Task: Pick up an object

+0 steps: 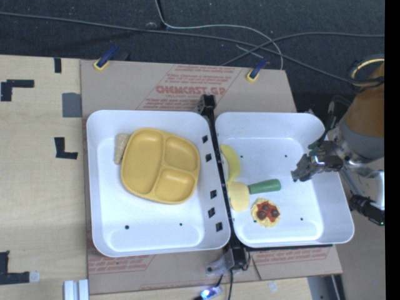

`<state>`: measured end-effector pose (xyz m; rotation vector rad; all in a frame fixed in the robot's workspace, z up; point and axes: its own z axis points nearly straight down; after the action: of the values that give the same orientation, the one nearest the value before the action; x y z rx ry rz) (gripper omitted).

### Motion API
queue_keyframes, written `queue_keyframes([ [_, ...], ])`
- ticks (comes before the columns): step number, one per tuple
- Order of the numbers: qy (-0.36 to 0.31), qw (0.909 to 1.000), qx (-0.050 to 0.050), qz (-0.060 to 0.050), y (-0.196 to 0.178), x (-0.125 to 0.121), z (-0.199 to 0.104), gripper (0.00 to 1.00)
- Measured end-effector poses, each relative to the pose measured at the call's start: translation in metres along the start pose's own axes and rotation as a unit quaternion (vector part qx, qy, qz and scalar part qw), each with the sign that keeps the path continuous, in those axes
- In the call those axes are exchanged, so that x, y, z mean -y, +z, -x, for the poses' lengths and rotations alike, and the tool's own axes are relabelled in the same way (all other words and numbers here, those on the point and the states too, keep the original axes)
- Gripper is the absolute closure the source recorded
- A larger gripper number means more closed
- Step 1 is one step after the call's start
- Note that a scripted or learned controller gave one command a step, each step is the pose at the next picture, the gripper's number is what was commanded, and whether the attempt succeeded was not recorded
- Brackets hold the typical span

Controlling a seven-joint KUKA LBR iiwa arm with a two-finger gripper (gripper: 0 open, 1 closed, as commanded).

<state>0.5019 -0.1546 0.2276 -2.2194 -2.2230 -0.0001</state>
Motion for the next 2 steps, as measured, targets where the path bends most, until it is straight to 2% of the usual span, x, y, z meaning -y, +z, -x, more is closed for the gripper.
queue_keyframes([
  [2,-0.002,1.0,-0.001,-0.001,0.005,-0.032,-0.084,1.0],
])
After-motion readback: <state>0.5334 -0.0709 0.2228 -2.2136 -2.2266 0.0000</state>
